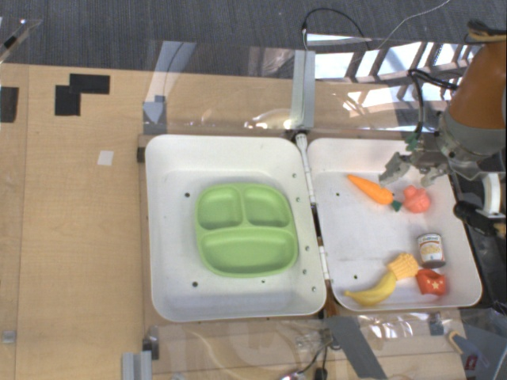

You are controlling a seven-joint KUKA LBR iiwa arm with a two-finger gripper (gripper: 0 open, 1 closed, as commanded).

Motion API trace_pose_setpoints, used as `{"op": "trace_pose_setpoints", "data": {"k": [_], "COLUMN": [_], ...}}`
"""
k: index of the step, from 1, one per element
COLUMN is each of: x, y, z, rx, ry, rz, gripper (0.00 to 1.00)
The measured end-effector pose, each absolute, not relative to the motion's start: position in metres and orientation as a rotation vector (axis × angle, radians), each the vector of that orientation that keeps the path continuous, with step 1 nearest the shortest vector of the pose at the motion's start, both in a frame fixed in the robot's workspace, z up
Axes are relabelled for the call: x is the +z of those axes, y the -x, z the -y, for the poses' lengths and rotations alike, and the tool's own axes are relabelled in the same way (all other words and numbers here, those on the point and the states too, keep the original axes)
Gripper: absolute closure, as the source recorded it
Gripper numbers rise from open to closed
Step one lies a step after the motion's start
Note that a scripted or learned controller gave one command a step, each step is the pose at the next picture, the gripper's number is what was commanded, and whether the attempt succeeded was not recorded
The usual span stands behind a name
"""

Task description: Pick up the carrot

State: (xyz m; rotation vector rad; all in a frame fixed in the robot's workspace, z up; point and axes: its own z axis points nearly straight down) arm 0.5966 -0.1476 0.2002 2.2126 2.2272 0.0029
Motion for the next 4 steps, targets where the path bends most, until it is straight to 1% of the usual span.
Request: {"op": "trace_pose_setpoints", "data": {"k": [1,2,3,4], "x": [0.088,0.089,0.101,0.186], "y": [-0.644,-0.58,-0.583,-0.623], "z": [0.168,0.144,0.142,0.071], "rx": [0.007,0.011,0.023,0.007], "ry": [-2.301,-2.414,-2.41,-2.445], "rz": [-2.128,-2.0,-1.999,-1.968], "gripper": [0.0,0.0,1.0,1.0]}}
